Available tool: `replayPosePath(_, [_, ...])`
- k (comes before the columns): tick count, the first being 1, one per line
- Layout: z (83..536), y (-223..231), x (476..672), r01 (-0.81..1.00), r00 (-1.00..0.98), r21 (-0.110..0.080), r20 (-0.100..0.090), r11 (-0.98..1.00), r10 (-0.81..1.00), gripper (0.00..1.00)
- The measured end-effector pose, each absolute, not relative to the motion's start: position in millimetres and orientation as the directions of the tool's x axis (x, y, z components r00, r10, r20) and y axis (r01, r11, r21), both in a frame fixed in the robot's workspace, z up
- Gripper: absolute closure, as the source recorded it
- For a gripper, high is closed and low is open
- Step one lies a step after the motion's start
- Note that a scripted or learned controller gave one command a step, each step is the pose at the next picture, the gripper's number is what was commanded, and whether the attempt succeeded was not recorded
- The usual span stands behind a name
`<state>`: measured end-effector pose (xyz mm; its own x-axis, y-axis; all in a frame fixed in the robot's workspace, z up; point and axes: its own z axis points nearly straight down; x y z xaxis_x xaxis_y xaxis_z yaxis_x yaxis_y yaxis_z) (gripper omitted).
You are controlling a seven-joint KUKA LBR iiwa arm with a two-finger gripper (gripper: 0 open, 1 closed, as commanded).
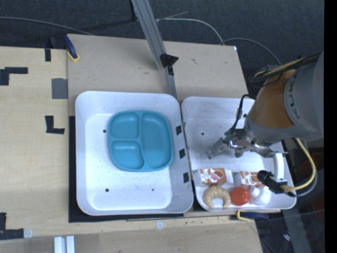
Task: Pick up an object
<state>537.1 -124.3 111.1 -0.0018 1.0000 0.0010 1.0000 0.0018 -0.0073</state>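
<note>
Croissant (217,196) tan, curved, beside red tomato (240,195); pincer (217,151) spread, holding nothing.

Arm (295,104) cut off at right edge.

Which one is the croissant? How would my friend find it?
Look in the right bin, the one under the arm. Along its near edge lies a row of small food items; the croissant is the tan, curved one, left of the round red tomato.

Grey arm (308,96), orange band (271,101), yellow cable (308,175).
</note>
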Motion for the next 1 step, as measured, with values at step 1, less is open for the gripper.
replayPosePath(1, [123.6,-124.0,538.0,1.0,-0.003,-0.004,0.002,0.003,1.0,1.0])
